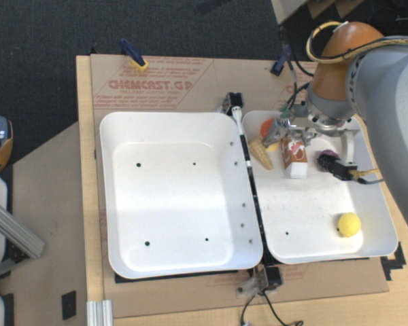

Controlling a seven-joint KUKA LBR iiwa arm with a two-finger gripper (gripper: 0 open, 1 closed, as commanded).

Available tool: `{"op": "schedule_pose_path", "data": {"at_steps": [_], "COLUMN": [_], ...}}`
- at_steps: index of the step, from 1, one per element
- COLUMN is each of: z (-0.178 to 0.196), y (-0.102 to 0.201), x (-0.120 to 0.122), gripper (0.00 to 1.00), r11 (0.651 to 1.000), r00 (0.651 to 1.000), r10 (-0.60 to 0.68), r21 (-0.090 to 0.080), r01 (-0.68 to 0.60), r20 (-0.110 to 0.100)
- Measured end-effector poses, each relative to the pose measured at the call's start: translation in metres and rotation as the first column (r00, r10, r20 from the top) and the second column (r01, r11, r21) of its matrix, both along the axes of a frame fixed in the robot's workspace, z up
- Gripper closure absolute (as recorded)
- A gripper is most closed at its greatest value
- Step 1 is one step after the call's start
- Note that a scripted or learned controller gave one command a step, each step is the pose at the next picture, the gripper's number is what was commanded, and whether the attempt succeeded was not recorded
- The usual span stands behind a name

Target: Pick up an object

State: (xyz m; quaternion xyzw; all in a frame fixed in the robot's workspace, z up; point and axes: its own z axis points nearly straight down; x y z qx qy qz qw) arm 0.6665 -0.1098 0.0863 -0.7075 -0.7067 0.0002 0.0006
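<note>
Gripper (296,129) low over right bin (313,240), far end | jaws: can't tell (wrist hides them) | carton (294,156) right beneath | bread piece (261,155) beside | yellow ball (349,225) well apart

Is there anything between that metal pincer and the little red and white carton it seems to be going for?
Nothing visible does. The pincer sits right over the top of the red and white carton in the right bin. The tan piece and orange ball lie just beside it, to its left.

camera: fixed overhead | slanted down | both bins (183,124) framed
</note>
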Motion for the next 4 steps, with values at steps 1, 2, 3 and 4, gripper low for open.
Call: {"op": "schedule_pose_path", "data": {"at_steps": [1, 2, 3, 4], "z": [0.0010, 0.0007, 0.0006, 0.0006], "y": [0.0119, 0.0113, 0.0115, 0.0121], "x": [0.0002, 0.0001, 0.0000, 0.0001], "gripper": [0.00, 0.00, 0.00, 0.00], "r11": [1.000, 1.000, 1.000, 1.000], "r00": [1.000, 1.000, 1.000, 1.000], "r10": [0.000, -0.001, 0.000, -0.001], "r21": [-0.012, -0.011, -0.011, -0.011], "r01": [0.000, 0.001, 0.000, 0.001], "r20": [0.003, 0.003, 0.002, 0.003]}}
